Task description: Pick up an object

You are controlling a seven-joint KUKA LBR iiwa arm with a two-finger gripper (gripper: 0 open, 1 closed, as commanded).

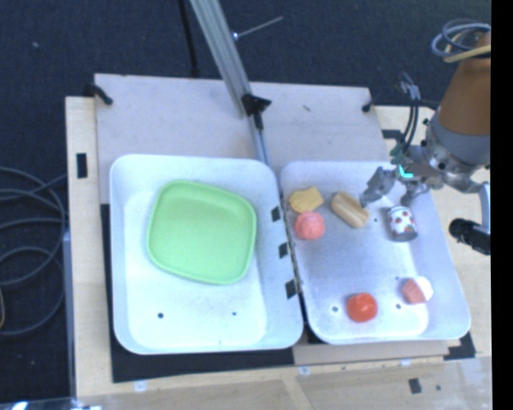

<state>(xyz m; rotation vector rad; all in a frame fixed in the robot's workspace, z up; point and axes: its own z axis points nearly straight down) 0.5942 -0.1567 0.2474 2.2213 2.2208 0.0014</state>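
Note:
The right bin (pixel 436 254) holds several small items: a yellow piece (pixel 306 200), a pink ball (pixel 309 225), a tan bread roll (pixel 350 209), a white cup-like thing with red spots (pixel 401 222), a red tomato (pixel 362 307) and a pink-and-white piece (pixel 415 290). My gripper (pixel 395 191) hangs over the bin's far right part, open, fingers spread. One finger (pixel 377 184) is just right of the bread roll. The spotted white thing lies just below the fingertips, not between them. Nothing is held.
The left bin (pixel 132 314) holds a green square plate (pixel 202 231). A metal pole (pixel 227 54) slants from the top down to the gap between the bins. Cables lie on the floor at the left. The arm's orange band (pixel 468 92) is at the right edge.

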